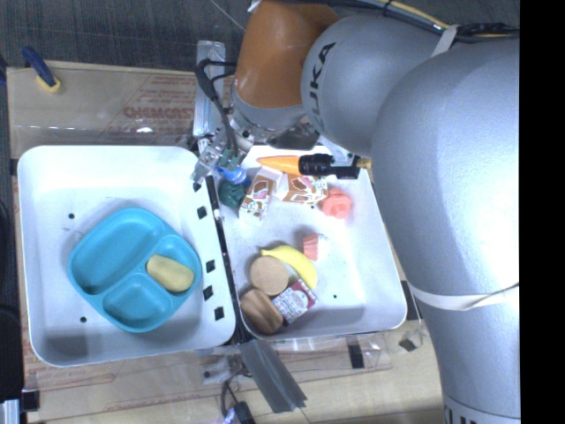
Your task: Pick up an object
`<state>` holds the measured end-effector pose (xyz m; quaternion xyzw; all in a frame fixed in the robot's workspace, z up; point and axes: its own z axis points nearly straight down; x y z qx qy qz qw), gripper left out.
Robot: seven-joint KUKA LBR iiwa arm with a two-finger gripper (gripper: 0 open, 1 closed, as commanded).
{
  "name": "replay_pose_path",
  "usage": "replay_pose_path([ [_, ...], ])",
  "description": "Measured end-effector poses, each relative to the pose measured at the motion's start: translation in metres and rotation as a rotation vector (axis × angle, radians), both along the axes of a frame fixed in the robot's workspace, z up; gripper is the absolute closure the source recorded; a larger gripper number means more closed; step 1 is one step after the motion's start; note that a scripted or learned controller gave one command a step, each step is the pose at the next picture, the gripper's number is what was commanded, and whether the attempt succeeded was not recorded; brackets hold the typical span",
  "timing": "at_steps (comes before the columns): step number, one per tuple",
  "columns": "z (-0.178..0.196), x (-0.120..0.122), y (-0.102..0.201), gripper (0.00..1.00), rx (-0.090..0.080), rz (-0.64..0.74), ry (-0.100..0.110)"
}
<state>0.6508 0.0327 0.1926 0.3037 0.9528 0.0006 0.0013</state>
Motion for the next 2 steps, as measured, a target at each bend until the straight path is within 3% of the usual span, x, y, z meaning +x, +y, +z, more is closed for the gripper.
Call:
replay_pose_path([
  [1, 0.0, -0.048, -0.046, 1.0, -0.002, 0.147, 0.004],
  [2, 0.045, -0.014, -0.007, 1.0, -0.001, 0.192, -0.003],
])
